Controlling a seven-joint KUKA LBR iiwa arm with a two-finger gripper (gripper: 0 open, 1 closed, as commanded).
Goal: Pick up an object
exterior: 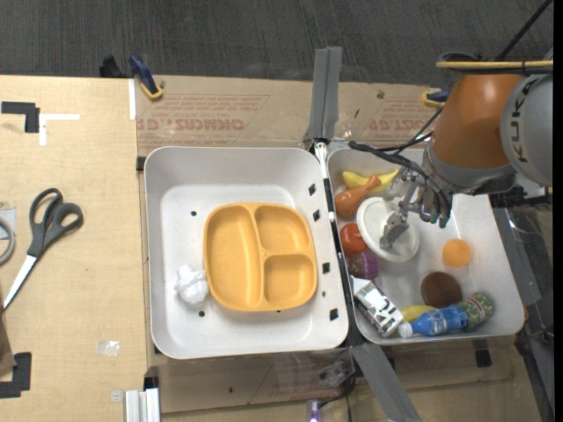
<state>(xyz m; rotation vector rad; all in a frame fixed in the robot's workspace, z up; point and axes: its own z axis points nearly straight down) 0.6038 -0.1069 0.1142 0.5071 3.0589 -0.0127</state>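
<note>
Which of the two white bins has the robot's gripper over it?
The right bin, the one crowded with small things like an orange ball and a blue bottle. The gripper hangs over it; the left bin has a yellow tray.

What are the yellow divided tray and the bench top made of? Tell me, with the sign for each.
Yellow divided tray: probably moulded plastic, matte to satin; uniform colour, rounded compartment walls, soft highlights. Bench top: looks like light wood or plywood, unglossed; pale tan with faint grain, though laminate cannot be ruled out.
</note>
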